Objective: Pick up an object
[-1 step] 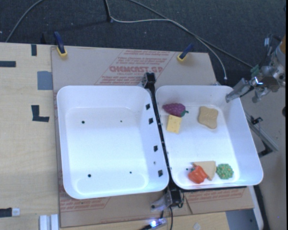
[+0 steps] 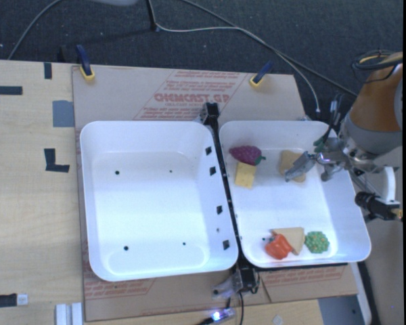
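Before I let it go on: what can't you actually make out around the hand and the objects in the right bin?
- Hand: too small and blurred in the camera view to tell open from shut.
- Tan block: part covered by the hand; contact unclear.
- Orange-red piece and tan wedge: overlapping, shapes unclear.
- Arm: cut off at right.

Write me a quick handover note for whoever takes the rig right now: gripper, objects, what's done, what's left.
Gripper: low in the right bin, at the tan block; grip cannot be confirmed.
Objects, all in the right bin: purple piece and yellow block near the divider; red piece, tan wedge and green piece at the near edge.
Done: nothing visibly lifted.
Left: grasp and lift one object.
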### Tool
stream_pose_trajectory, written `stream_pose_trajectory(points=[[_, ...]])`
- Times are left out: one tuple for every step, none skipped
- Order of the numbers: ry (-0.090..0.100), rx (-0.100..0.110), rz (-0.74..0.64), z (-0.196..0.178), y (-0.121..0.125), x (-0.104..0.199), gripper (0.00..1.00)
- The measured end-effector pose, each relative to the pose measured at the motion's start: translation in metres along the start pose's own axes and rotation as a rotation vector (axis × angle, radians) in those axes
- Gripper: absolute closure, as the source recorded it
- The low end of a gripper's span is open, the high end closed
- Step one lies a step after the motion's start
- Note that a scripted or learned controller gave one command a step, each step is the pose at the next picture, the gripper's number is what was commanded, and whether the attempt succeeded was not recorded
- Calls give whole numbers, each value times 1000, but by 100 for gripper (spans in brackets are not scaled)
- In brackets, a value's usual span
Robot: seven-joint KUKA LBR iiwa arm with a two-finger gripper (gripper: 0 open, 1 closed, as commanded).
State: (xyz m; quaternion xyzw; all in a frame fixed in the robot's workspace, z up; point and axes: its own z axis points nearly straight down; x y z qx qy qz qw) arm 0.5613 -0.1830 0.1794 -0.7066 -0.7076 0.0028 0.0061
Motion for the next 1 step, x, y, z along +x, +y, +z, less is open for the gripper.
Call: stream_pose_trajectory(points=[[-3, -11, -7, 55, 62, 60, 0]])
